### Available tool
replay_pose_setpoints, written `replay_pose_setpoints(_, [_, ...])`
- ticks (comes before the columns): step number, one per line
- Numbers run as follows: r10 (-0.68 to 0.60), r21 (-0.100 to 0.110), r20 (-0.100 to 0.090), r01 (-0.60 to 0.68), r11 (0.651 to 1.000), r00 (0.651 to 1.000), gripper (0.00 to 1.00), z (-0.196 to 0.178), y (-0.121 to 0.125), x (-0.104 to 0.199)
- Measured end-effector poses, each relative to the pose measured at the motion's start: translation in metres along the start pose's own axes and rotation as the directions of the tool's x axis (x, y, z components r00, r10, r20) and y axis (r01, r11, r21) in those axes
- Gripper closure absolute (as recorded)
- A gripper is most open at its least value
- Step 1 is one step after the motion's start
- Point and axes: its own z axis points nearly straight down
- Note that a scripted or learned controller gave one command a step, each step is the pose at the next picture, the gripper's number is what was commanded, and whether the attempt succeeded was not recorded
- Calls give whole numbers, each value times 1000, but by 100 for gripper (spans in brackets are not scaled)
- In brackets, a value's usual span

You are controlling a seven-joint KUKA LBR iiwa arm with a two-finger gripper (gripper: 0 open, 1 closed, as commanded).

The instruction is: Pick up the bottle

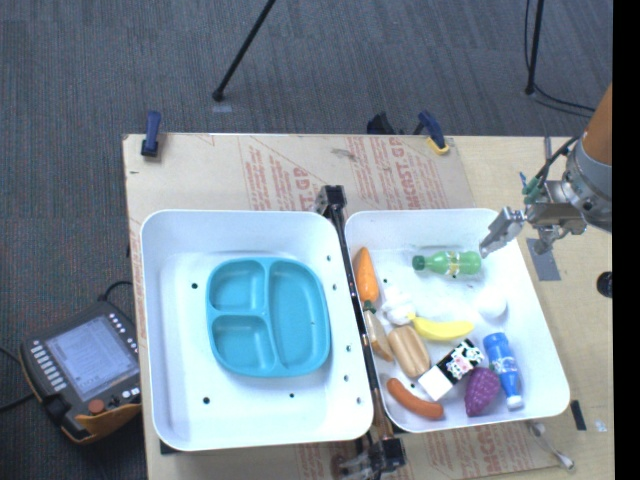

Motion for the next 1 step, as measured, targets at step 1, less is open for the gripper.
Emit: replay_pose_setpoints(1, [125,5,-6,-125,992,992,0,187,-69,-44])
